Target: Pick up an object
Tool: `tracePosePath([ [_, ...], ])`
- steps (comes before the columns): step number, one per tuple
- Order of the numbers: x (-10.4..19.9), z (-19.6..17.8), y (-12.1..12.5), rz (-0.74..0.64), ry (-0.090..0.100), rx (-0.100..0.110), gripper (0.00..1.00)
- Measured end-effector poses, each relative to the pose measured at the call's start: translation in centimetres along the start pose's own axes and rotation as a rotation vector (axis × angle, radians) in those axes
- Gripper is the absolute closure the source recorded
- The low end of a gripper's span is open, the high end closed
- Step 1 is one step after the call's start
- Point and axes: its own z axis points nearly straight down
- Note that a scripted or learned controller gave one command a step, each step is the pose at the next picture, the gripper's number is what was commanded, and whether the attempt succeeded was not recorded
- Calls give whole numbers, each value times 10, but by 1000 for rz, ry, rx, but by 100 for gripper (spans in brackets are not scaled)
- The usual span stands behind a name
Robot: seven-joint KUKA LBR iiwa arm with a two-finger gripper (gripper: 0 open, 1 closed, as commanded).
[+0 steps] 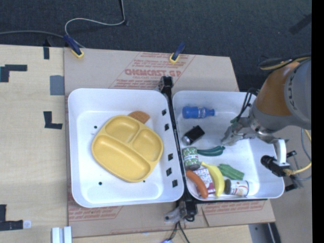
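Note:
My gripper (227,139) hangs low in the right bin (229,104), near its middle, with the arm coming in from the right. Its tip is just above and right of a curved green pepper (210,151). A small black object (193,134) lies to its left and a blue bottle (197,112) behind that. Along the front of the bin lie a green-labelled can (190,157), a banana (217,179), an orange sausage-shaped piece (196,184), a green piece (232,171) and a small bottle with a red label (238,188). I see nothing held in the gripper.
The left bin (77,135) holds a yellow divided plate (127,147) with a brown piece (139,116) at its far edge. A black divider with clips (171,135) runs between the bins. The arm's cables and a black fitting (273,165) hang over the right bin's right wall.

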Motion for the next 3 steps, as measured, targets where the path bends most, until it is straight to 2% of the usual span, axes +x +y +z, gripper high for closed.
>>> tracePosePath([
  [1, 38, -91, 44, -1, 2, 3, 100],
  [2, 60, -119, 67, -1, 2, 5, 100],
  [3, 62, -127, 106, -1, 1, 6, 100],
])
